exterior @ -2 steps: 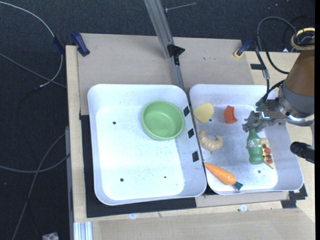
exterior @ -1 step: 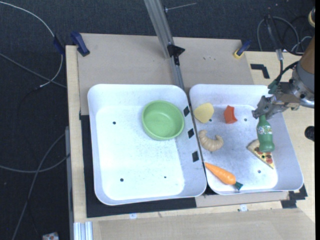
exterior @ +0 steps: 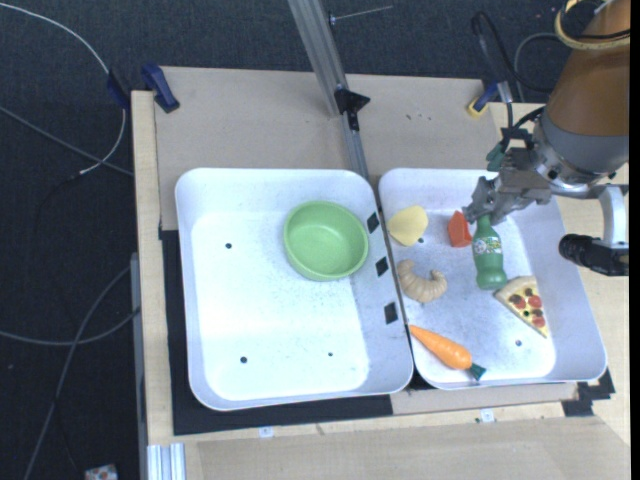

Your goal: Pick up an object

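two shallow white bins side by side on the tabletop [exterior: 250,108]; landmark for all positions: green bottle [exterior: 488,255], lying in the right bin [exterior: 580,343].

left bin [exterior: 270,348]: green bowl [exterior: 325,239], upright, well left of the bottle, near the divider between bins.

right bin, relative to the bottle:
- red-orange block [exterior: 458,229] just beside the bottle's cap end, to its left, touching or nearly so; cannot tell which.
- yellow rounded piece [exterior: 408,224] further left, near the bin's inner wall.
- tan croissant-like piece [exterior: 424,284] left and slightly below.
- pizza slice [exterior: 525,304] just below and right, close to the bottle's base, apart from it.
- carrot [exterior: 444,348] well below and left, lying at a slant, green tip toward the bin's front edge.

grey arm [exterior: 590,78] entering from the right, above and right of the bottle. gripper [exterior: 500,203] hovering directly over the bottle's cap end and the red-orange block. state of the jaws: cannot tell, tips dark and merged with the cap area from this angle. nothing visibly held between them.

blue clamps [exterior: 158,88] at the tabletop's far corners, well above the bottle.
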Controlling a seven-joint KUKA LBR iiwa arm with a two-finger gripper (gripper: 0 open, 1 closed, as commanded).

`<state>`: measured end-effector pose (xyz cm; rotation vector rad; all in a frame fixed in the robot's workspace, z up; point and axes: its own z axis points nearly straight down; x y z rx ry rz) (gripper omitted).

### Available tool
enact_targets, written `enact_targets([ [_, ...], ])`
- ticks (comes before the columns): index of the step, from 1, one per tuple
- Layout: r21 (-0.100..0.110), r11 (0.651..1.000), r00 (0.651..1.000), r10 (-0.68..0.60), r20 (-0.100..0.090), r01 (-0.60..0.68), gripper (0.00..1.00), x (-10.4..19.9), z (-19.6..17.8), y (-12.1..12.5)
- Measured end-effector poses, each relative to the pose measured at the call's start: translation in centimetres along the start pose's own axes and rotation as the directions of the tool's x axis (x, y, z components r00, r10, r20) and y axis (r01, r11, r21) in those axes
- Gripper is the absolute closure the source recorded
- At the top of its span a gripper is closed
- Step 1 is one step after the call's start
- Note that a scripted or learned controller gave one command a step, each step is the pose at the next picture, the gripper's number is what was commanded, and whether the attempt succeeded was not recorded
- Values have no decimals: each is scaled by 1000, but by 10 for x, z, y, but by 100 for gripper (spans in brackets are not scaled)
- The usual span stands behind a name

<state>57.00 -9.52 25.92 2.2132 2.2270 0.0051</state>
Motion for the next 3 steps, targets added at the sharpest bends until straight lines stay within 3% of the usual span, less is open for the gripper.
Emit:
enact_targets([
  [3, 1, 1000, 1000, 2, -1, -2, 100, 172, 14, 72],
])
